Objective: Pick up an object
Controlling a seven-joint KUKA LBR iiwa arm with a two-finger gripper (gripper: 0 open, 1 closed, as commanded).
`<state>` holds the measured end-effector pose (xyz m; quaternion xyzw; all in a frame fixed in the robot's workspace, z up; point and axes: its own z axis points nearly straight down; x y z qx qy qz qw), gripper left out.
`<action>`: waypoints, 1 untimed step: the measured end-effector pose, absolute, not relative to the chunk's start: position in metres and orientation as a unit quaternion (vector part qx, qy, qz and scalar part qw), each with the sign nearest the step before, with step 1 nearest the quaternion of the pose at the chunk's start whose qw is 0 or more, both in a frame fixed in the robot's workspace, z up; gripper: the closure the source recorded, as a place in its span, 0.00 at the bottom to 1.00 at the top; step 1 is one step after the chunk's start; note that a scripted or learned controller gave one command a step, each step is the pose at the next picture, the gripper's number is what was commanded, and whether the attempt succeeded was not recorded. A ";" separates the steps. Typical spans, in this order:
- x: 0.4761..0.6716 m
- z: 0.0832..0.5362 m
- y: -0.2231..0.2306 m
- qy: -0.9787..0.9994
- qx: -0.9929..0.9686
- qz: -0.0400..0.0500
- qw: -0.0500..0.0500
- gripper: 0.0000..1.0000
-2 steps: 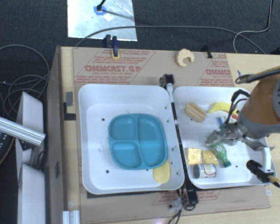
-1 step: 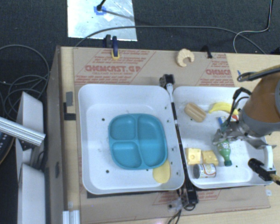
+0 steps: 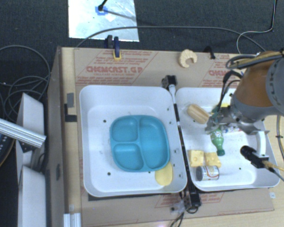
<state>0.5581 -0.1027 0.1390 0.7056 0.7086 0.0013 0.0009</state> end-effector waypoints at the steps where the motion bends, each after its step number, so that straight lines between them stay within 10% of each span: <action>1: 0.527 0.209 -0.032 0.709 0.705 0.002 0.001 1.00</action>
